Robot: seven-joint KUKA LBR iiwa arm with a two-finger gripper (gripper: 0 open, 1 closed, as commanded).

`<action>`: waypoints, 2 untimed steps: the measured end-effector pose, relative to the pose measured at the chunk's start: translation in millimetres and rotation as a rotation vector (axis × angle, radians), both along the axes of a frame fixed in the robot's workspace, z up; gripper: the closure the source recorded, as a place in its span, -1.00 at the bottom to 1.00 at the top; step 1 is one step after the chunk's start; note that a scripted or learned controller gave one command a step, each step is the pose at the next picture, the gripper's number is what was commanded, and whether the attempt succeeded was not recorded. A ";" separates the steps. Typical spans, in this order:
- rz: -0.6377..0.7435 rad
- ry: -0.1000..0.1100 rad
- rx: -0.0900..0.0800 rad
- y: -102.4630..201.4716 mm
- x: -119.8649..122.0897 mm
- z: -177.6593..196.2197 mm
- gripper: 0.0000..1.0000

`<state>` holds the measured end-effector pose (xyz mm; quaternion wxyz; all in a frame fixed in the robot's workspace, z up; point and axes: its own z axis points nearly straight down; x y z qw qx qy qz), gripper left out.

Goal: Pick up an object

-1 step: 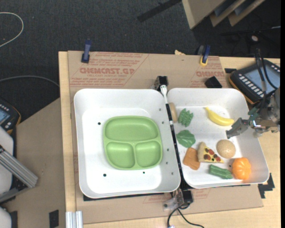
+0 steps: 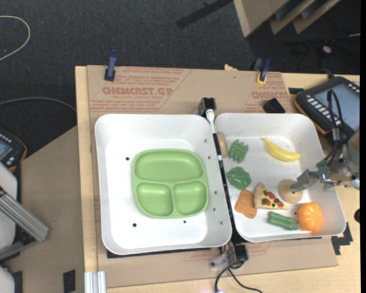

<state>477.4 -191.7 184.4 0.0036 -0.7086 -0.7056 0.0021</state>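
Although the claw hangs over a tan disc in the right bin, I cannot tell whether it grips anything, so the pick looks undone.

A dark carpet covers the floor, crossed by a thin white cable. The bench top is a brown cardboard sheet with red print, held at its far edge by a blue clamp and a yellow clamp. Pale wooden furniture stands at the top right.
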 end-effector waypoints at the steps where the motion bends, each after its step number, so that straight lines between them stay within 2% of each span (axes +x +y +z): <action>1: 0.003 -0.014 -0.001 39.9 6.9 -100.1 -1.00; 2: 0.000 -0.021 -0.011 -15.7 3.2 25.9 -1.00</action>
